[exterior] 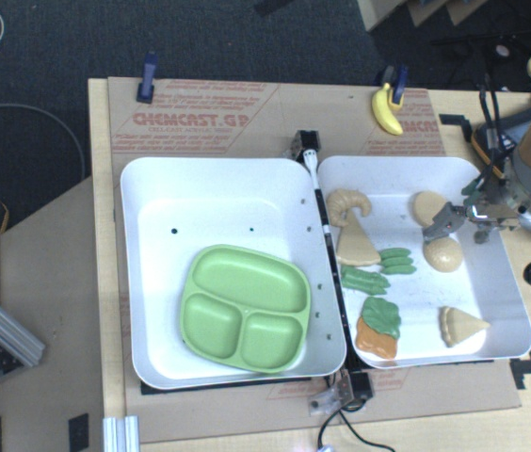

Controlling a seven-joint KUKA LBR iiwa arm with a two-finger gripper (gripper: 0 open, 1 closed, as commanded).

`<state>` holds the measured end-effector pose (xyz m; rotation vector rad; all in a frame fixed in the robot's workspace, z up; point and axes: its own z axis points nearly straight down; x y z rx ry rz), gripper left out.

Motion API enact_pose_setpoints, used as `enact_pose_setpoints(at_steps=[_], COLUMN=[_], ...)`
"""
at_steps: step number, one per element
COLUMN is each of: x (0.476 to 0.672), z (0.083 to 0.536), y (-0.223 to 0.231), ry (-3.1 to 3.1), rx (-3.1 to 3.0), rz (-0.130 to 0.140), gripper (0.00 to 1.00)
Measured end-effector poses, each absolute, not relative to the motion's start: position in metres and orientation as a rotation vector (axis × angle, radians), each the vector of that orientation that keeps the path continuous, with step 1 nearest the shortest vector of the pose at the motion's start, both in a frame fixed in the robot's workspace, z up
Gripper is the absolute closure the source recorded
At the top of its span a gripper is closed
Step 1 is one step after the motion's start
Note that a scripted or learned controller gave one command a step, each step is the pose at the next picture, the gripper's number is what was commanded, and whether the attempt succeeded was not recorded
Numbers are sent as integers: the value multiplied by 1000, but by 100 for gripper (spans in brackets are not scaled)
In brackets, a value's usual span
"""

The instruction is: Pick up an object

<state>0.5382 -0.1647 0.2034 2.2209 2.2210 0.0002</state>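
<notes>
The right bin (pixel 491 281) holds several toy foods. A tan round piece (pixel 428 205) lies near its far wall, and a pale round piece (pixel 442 255) sits just in front of it. My gripper (pixel 456 233) hangs over the bin's right part, between those two pieces. Its fingers are spread open, with nothing between them. One dark fingertip (pixel 433 232) points toward the pale piece's upper left edge. Further left are a beige curled piece (pixel 348 203), a cream wedge (pixel 355 248) and green pods (pixel 393 260). A carrot (pixel 378 330) and a tan wedge (pixel 461 325) lie near the front wall.
The left bin (pixel 152 196) holds a green divided plate (pixel 245 307). A yellow banana (pixel 387 111) lies on the bench behind the right bin, beside a blue clamp (pixel 398 81). Another blue clamp (pixel 147 77) is at the back left. Cables run by the arm at the right.
</notes>
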Motion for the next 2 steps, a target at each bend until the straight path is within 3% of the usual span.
enact_pose_setpoints(at_steps=[1,2], x=[528,529], z=[83,88], y=[-94,-98], ry=[2221,2216], rx=[2217,2217], rz=[9,9], gripper=[0,0])
